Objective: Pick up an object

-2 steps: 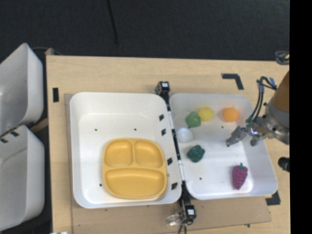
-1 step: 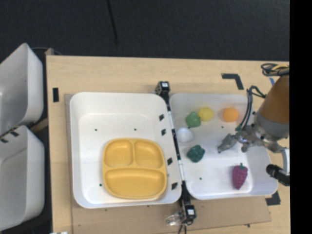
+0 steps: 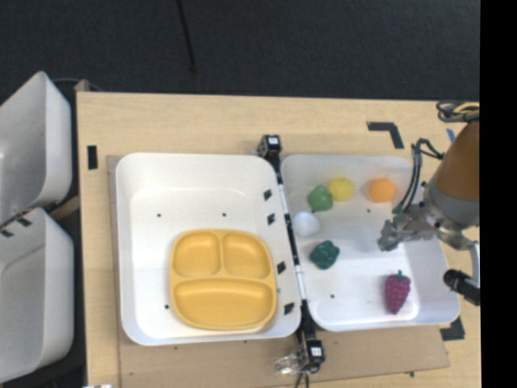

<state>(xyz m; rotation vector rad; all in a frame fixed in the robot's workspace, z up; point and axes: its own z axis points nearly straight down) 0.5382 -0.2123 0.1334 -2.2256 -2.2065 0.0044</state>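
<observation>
- Tool (image 3: 391, 237): low in right bin (image 3: 355, 309); finger state cannot be told.
- Nearest: orange ball (image 3: 382, 189), purple grapes (image 3: 396, 291).
- Risk: closing between them, catching nothing.

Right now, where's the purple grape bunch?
Right bin, near its front right corner: the purple grape bunch lies below the gripper, right of the dark green toy.

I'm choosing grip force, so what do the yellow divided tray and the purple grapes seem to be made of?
Yellow divided tray: looks like moulded plastic, matte to slightly glossy, judging by its even colour and rounded compartment ridges. Purple grapes: probably plastic or rubbery toy fruit, with a bumpy surface and uniform colour; hard or soft cannot be told.
</observation>
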